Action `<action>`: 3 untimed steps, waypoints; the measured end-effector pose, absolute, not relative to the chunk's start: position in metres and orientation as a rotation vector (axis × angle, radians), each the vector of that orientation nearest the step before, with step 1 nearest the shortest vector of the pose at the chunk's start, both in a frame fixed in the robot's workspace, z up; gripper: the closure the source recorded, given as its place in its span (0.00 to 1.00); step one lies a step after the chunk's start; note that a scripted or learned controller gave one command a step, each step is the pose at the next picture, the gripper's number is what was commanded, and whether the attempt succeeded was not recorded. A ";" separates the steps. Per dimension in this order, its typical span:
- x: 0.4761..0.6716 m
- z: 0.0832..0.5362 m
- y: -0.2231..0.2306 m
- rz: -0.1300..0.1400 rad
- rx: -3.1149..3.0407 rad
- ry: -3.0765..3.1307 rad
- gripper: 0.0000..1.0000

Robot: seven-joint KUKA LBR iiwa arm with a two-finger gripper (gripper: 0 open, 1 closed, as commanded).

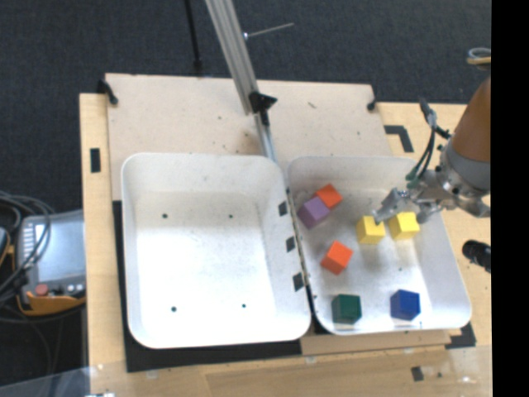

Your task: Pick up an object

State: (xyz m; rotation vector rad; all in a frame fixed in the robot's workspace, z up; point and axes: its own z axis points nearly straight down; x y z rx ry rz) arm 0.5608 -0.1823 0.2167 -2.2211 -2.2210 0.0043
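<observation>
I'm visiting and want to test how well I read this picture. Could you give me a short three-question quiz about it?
1. True or false: every block lies in the right bin.
2. How many blocks are orange?
3. Which block sits nearest the gripper? A) green block B) blue block C) a yellow block

Key
1. True. The blocks all lie in the right bin, beside the left bin.
2. Two: one orange block touching the purple block, the other orange block alone nearer the middle.
3. C. The two yellow blocks lie just by it; the green block and blue block sit at the near edge.
</observation>
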 end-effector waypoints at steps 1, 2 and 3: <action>0.566 0.168 -0.176 0.005 -2.220 -2.220 0.00; 0.563 0.105 -0.178 0.006 -2.221 -2.217 0.00; 0.566 0.120 -0.179 -0.005 -2.234 -2.215 1.00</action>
